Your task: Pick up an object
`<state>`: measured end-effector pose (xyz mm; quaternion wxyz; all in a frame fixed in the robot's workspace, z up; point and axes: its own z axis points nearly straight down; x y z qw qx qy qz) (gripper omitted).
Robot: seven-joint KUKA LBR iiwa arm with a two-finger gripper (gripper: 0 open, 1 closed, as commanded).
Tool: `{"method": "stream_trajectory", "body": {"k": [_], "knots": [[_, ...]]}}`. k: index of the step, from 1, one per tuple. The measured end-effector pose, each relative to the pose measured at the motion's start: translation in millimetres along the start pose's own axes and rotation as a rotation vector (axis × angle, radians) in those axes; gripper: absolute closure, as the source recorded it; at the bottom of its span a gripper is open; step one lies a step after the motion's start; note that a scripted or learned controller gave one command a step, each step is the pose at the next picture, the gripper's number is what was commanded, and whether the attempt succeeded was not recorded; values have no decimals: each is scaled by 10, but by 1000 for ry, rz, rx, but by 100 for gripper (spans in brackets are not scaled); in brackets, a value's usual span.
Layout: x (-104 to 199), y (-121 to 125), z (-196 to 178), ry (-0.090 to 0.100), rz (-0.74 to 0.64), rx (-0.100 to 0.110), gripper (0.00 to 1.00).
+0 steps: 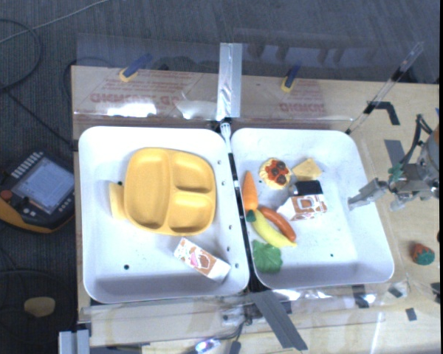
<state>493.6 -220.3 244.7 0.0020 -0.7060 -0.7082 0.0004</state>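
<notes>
a yellow divided tray point(168, 190) lay in the left bin point(96, 271), covering most of a yellow piece at its left edge. a small printed carton point(201, 259) sat below it. in the right bin point(369, 257) clustered a carrot point(249, 190), a banana point(272, 231) under a red sausage-like piece point(277, 220), a green leafy item point(266, 257), a pizza slice point(275, 172), a cheese wedge point(306, 169) and a brown-white box point(308, 206). the tool point(410, 186) hung blurred past that bin's right rim over the worktop point(421, 227), cut off at the edge; whether released or clenched could not be told.
</notes>
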Motion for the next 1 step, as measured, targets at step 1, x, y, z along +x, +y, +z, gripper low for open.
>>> {"method": "stream_trajectory", "body": {"k": [1], "knots": [[642,692,1184,-7,-119,-21,0]]}}
